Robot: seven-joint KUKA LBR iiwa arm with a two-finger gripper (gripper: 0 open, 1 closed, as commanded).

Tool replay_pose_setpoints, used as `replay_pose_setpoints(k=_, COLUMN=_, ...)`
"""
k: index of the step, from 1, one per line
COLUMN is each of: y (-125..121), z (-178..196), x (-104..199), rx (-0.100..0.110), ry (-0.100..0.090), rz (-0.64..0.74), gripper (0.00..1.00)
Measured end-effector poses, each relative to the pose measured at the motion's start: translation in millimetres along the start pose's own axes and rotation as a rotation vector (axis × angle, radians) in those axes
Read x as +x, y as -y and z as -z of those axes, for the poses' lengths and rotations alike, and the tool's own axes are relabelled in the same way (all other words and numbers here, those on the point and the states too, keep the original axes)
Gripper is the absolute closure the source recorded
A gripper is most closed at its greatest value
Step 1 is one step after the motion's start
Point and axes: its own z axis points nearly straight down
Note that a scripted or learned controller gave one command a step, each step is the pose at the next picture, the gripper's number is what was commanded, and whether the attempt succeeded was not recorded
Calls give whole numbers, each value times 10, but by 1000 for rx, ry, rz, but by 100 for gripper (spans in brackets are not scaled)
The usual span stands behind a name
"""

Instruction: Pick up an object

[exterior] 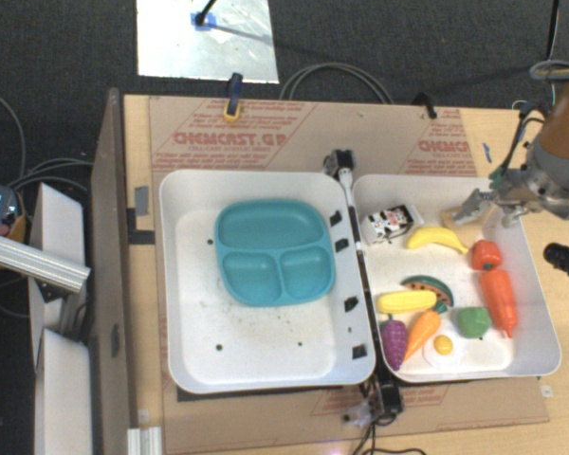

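Toys crowd the right bin (541,344), operator, so take that bin as your landmark. At its far edge you see the gripper (491,210), hovering over the upper rim with nothing between its fingers; you cannot tell from this angle how they stand. Just inside the bin from it lies a banana (436,240), with a small black-and-white cow (390,223) toward the divider. A large carrot (499,295) lies along the bin's arm side, a tomato (486,253) touching its top. Near the bin's middle you find corn (406,301), a watermelon slice (430,287), a small carrot (421,333), grapes (394,342), an egg (442,347) and a green pepper (472,321). Left of that bin, the other bin (185,254) holds a teal divided plate (273,252).
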Motion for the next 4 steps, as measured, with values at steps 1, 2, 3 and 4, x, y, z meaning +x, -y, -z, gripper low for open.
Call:
replay_pose_setpoints(k=1, y=389, z=-536, x=-22, rx=-24, ry=11, rz=3, gripper=0)
replay_pose_setpoints(k=2, y=390, z=-427, x=-46, rx=-27, ry=16, rz=3, gripper=100)
replay_pose_setpoints(k=3, y=386, z=-427, x=-43, rx=-28, ry=16, rz=4, gripper=0)
replay_pose_setpoints(k=4, y=889, z=-819, x=6, rx=6, ry=-3, rz=-4, gripper=0)
